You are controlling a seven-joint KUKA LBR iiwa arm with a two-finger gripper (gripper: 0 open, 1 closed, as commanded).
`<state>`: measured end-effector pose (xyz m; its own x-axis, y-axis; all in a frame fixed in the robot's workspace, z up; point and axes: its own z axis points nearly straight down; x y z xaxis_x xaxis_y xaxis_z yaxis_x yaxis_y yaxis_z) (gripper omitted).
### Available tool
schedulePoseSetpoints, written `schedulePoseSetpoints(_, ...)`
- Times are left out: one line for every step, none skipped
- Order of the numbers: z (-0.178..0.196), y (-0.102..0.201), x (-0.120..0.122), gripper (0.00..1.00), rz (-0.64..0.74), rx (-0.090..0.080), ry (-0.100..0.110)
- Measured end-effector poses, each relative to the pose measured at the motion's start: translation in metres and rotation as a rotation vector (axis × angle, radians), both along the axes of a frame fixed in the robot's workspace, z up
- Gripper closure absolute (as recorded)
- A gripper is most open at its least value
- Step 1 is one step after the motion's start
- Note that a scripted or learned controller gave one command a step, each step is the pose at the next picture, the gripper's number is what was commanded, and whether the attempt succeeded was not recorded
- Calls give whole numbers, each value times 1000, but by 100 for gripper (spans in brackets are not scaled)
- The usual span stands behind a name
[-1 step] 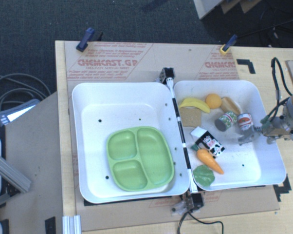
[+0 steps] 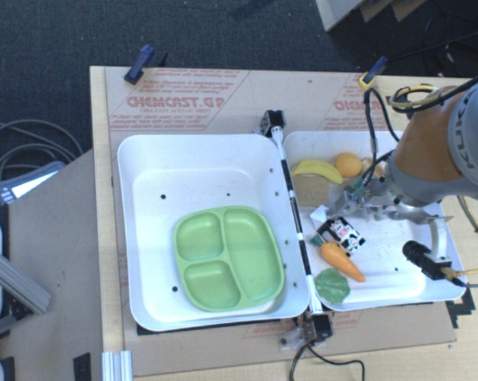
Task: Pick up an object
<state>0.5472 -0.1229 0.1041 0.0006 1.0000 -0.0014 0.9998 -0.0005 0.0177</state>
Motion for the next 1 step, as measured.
schedulePoseSetpoints(-11, -67, 82, 0, 2, 2, 18)
